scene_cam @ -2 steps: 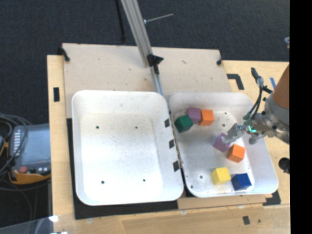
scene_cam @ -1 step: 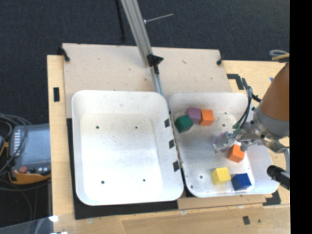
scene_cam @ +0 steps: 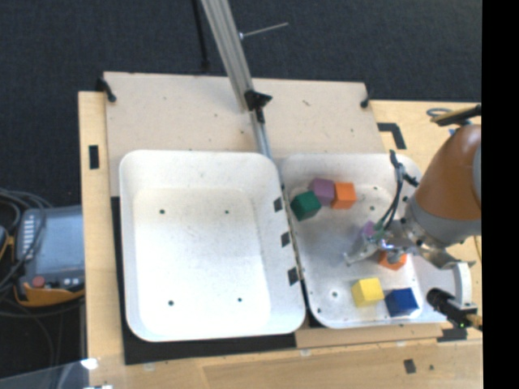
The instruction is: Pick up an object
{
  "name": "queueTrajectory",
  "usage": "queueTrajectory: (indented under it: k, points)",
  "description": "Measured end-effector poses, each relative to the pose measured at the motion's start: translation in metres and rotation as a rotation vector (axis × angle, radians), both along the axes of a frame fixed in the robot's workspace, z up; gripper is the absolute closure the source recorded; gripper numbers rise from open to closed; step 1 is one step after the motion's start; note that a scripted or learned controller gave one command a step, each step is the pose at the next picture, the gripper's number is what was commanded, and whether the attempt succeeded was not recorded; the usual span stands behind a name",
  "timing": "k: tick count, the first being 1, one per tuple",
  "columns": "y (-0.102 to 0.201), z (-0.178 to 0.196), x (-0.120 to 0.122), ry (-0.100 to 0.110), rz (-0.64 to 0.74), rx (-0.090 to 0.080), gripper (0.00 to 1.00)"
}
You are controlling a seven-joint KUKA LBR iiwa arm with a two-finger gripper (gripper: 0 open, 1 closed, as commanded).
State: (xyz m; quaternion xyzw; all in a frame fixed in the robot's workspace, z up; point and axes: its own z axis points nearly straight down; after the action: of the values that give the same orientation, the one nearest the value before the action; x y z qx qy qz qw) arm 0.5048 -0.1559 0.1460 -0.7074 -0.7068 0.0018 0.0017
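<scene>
In the right bin (scene_cam: 324,298) lie several small blocks. A green block (scene_cam: 306,206), a purple block (scene_cam: 323,190) and an orange block (scene_cam: 345,194) cluster at its far side. A yellow block (scene_cam: 367,291) and a blue block (scene_cam: 401,301) sit near its front edge. My gripper (scene_cam: 379,248) is low in the middle of this bin, reaching in from the right. An orange-red block (scene_cam: 393,258) shows right beside its fingers, partly hidden by them. A small purple piece (scene_cam: 368,230) lies just left of the gripper.
The left bin (scene_cam: 203,241) stands beside the right one, across a narrow divider. A metal pole (scene_cam: 231,47) slants up from the bench's back edge. A grey control pendant (scene_cam: 49,245) with cables sits off the bench at the left.
</scene>
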Motion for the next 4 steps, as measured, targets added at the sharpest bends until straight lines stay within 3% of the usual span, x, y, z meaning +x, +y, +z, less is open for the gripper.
queueTrajectory:
  k: [1,2,4]
  points:
    - [-0.001,-0.049,0.001,-0.009,0.000,-0.002,0.00]
    - [-0.002,-0.037,0.002,-0.013,-0.008,-0.002,1.00]
    - [0.003,0.061,0.015,-0.013,0.005,-0.002,1.00]
